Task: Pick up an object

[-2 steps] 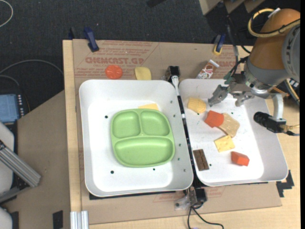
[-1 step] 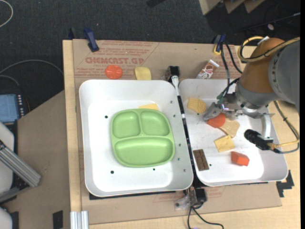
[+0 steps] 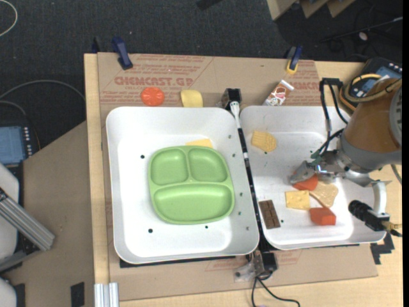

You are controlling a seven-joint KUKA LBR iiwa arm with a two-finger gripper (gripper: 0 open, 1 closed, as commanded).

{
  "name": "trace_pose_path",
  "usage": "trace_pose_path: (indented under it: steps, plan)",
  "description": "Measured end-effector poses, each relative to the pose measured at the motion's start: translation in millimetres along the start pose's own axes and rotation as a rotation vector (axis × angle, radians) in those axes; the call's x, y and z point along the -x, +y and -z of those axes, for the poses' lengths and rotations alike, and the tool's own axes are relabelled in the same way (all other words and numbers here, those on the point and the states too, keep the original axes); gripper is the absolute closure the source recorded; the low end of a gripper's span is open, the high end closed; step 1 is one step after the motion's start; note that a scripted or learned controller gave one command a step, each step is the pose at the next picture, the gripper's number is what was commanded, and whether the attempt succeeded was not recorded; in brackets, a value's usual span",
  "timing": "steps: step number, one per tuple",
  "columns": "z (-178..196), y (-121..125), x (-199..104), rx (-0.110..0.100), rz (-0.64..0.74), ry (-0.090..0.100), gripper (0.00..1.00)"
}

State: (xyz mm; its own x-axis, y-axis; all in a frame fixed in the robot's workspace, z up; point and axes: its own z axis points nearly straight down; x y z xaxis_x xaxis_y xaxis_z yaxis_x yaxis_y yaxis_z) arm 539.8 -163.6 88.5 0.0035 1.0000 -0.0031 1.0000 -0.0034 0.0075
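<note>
My gripper [image 3: 311, 171] is low in the right bin [image 3: 281, 117], over its right-middle part. Right beneath its tip lies a small red piece [image 3: 307, 183], touching or nearly touching the gripper. A tan slice [image 3: 326, 194] and a yellow cheese square [image 3: 296, 200] lie just below the red piece. Toward the front sits a red block [image 3: 323, 217]. A round tan cracker [image 3: 264, 141] is at the bin's back left, and a brown chocolate bar [image 3: 269, 213] at its front left. The orange-banded arm covers the bin's right side.
The left bin [image 3: 128, 190] holds a green divided plate [image 3: 190, 184] with a yellow piece [image 3: 200, 143] behind it. On the bench behind the bins lie an orange item [image 3: 152, 96], a yellow item [image 3: 191, 98] and a small wrapper [image 3: 278, 93]. Blue clamps [image 3: 121, 52] grip the back edge.
</note>
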Motion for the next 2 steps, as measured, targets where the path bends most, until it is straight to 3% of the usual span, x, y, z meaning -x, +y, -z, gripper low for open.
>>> trace_pose_path:
  steps: [1,2]
  plan:
    - [-0.6,13.6,-36.0,0.003,0.005,-0.003,0.0]
    - [10.5,14.5,-34.2,0.008,0.003,-0.004,1.0]
